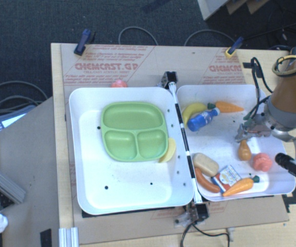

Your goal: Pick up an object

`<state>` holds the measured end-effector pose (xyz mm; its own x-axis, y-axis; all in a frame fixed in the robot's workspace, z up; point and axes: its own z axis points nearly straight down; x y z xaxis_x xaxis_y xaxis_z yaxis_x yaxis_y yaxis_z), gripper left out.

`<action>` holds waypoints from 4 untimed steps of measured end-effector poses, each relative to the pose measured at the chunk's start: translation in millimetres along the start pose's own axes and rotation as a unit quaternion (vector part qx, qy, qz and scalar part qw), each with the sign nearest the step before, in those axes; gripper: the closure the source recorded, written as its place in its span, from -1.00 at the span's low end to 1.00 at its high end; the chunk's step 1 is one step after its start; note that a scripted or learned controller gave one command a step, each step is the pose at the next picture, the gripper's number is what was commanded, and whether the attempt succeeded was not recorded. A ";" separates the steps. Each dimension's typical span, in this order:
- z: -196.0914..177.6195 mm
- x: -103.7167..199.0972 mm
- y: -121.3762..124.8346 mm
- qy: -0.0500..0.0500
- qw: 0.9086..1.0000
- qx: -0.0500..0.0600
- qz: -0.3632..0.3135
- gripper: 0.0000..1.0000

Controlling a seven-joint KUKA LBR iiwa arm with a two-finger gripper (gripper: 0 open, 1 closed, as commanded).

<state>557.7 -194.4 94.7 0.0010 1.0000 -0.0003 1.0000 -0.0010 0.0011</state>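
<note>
My gripper (246, 134) hangs low over the right bin (225, 138), near its right side, under the grey and orange wrist. Just below it lies a small orange-yellow toy (244, 151), close to the gripper's tip; contact is unclear. A pink toy fruit (262, 162) sits to the right of that. Toward the bin's back lie a blue bottle (203, 120), a yellow banana (193, 110) and an orange carrot (229, 107). At the front are a bread bun (206, 164), a hot dog (209, 183), a small packet (229, 175) and a second carrot (239, 186).
The left bin (86, 179) holds a green divided plate (135, 131) with a yellow piece (169, 151) at its right edge. A pink object (119, 84) lies on the bench behind the left bin. Cables run along the bench's back.
</note>
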 end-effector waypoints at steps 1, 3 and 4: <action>10.4 74.1 -32.9 0.001 1.000 0.001 -0.001 1.00; -147.5 152.2 -70.9 0.000 1.000 0.000 -0.001 1.00; -141.1 164.8 0.3 0.000 1.000 0.000 -0.001 1.00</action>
